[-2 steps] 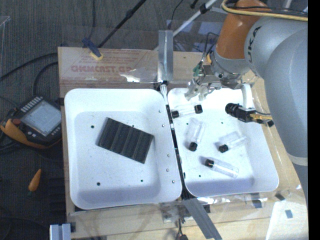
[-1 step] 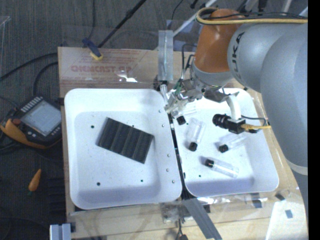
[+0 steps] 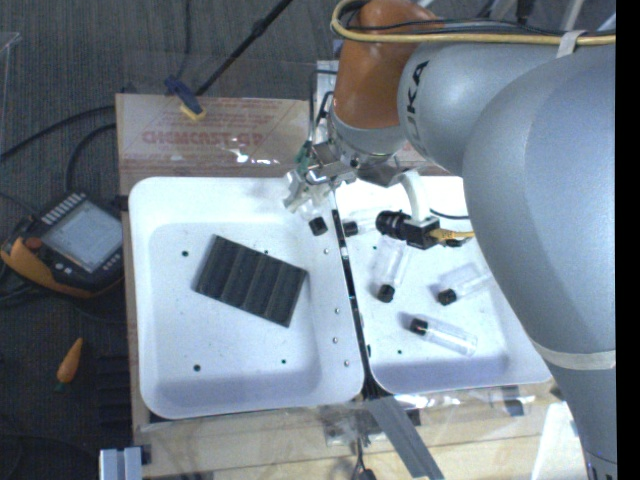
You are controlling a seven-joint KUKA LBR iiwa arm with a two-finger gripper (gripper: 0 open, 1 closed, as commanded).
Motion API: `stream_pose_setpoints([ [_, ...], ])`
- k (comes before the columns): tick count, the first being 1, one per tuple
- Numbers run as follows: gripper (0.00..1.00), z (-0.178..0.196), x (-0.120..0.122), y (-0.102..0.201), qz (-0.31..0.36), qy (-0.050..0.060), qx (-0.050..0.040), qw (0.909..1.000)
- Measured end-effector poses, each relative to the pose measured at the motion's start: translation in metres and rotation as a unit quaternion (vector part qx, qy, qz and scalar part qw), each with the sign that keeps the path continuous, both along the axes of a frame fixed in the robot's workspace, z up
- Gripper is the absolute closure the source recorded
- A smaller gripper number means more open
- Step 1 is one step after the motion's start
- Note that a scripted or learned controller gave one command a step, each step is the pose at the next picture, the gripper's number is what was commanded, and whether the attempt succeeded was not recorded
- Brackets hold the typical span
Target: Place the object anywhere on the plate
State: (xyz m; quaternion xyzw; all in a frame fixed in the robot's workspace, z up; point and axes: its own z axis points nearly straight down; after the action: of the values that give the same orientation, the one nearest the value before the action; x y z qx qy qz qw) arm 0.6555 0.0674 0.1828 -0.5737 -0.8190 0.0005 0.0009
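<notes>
Hand (image 3: 333, 227) hangs over the shared rims of the two bins, toward their far end. Its two black fingertips (image 3: 318, 225) are spread apart, one on each side of the divide, with nothing between them. Nearest, the pale edge of the table (image 3: 250, 430) shows just in front of both bins. In the right bin (image 3: 450, 373), the nearest vial (image 3: 440, 334) lies on its side, clear with a black cap at its left end, and bare floor separates it from the near wall. Farther in, the right vial (image 3: 462, 284) lies close under the arm's grey bulk, and the left vial (image 3: 388, 268) lies just right of the divide, near the hand. In the left bin (image 3: 200, 393), the black ribbed plate (image 3: 250, 280) lies flat and skewed at mid-floor, apart from every wall, with open white floor all round it. Beyond that bin's far rim lies a cardboard sheet (image 3: 220, 133).
</notes>
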Motion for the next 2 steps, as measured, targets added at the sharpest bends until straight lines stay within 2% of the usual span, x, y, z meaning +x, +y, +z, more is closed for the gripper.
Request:
stream_pose_setpoints([
  [1,1.0,0.071,0.013,0.033,0.26,-0.002,0.0,0.9657],
  [2,1.0,0.171,0.001,0.108,0.353,-0.002,0.0,0.9358],
])
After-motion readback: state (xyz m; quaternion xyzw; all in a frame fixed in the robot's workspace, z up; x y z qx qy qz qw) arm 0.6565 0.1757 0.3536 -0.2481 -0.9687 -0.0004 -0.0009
